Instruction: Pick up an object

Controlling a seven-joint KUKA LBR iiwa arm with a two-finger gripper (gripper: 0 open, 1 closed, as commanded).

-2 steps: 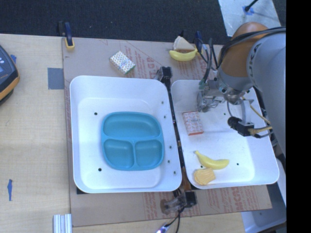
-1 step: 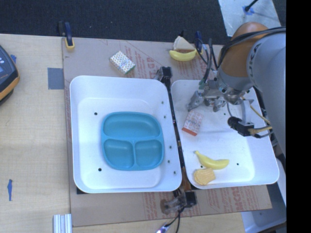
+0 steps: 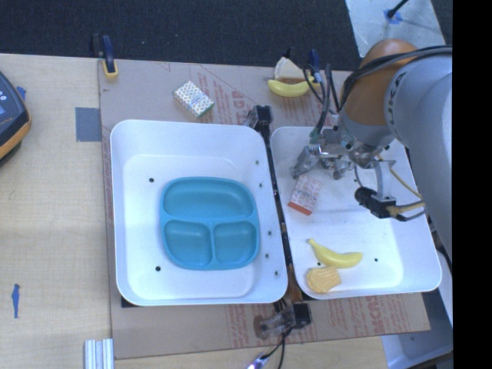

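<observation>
The pincer (image 3: 319, 162) hangs low over the far part of the right bin (image 3: 407, 279), its metal fingers spread wide with nothing between them. Just beneath and in front of it lies a small flat packet (image 3: 305, 195), pale with red print, rectangular and slightly tilted, close to the left fingertip; whether they touch I cannot tell. Nearer the front of the same bin lie a smooth curved yellow banana (image 3: 336, 256) and a lumpy orange-yellow piece (image 3: 322, 280), well apart from the pincer. The left bin (image 3: 131, 206) holds a glossy blue divided plate (image 3: 208, 222) with three compartments. On the counter (image 3: 54, 229) behind the bins sit a small patterned box (image 3: 193, 98) and another banana (image 3: 290, 88).
</observation>
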